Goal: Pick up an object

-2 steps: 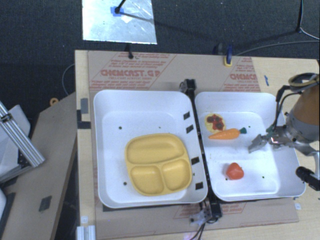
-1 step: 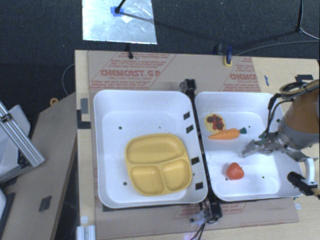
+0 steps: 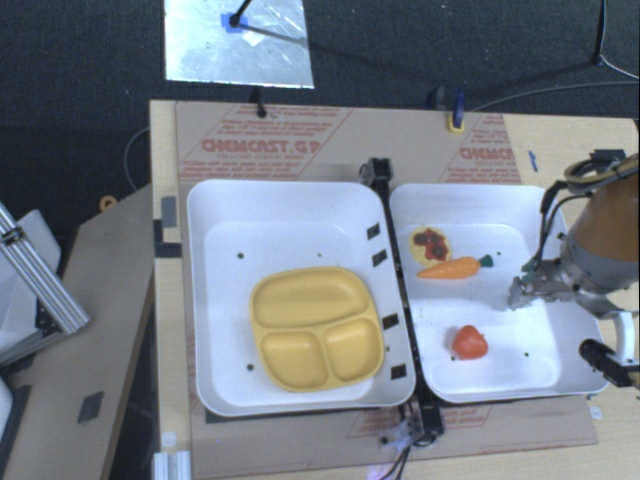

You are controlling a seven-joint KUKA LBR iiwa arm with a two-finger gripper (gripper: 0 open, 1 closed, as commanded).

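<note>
In the right bin (image 3: 500, 383) lie three toy foods. An orange carrot (image 3: 449, 267) with a green tip lies near the bin's middle, a small yellow piece with red spots (image 3: 430, 242) sits just behind it, and a red rounded piece (image 3: 469, 342) rests nearer the front. My gripper (image 3: 522, 296) hangs low over the right part of this bin, to the right of the carrot and behind the red piece, apart from both. Nothing shows in its grasp.
The left bin (image 3: 225, 218) holds a yellow divided plate (image 3: 316, 326). A black divider with clips (image 3: 392, 288) runs between the bins. The arm's orange band (image 3: 608, 226) and cables stand over the right bin's right wall. A shiny foil sheet (image 3: 238, 28) lies far behind.
</note>
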